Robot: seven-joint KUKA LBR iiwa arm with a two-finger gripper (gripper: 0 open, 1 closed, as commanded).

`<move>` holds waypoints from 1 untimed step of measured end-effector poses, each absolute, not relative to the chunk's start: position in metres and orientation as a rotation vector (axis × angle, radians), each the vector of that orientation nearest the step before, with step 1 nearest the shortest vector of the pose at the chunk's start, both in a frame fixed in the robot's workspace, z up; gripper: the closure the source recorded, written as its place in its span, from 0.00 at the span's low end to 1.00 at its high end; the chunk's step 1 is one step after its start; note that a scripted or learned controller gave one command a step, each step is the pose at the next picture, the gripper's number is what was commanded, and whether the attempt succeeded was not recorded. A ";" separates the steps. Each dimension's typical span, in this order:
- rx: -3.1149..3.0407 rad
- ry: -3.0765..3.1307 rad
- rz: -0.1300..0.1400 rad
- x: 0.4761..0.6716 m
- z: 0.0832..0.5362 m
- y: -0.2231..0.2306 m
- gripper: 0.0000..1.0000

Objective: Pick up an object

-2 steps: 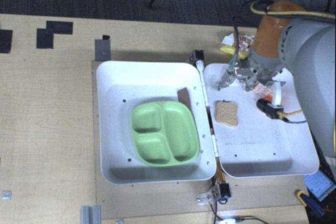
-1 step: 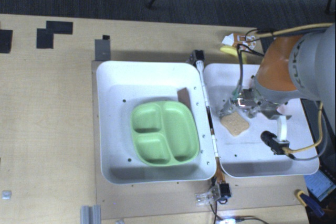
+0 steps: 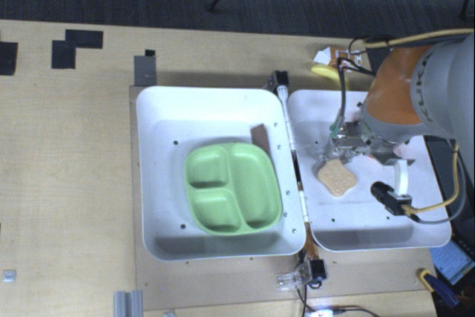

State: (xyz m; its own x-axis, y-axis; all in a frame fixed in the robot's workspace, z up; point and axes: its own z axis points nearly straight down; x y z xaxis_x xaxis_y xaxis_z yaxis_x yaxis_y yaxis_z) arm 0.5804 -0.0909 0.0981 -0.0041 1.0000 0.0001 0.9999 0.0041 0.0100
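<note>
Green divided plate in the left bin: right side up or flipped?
Right side up. The green plate shows its three hollow compartments facing the camera, lying in the left bin.

Even bright overhead light, soft shadows, slight blur.

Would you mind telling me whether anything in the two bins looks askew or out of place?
One thing stands out: the green divided tray in the left bin lies turned at an angle to the bin's walls, partly covering a small brown object. In the right bin, the tan sponge-like piece lies flat below the gripper.
</note>
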 end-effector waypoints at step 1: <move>2.215 2.225 0.006 0.534 0.185 -0.039 1.00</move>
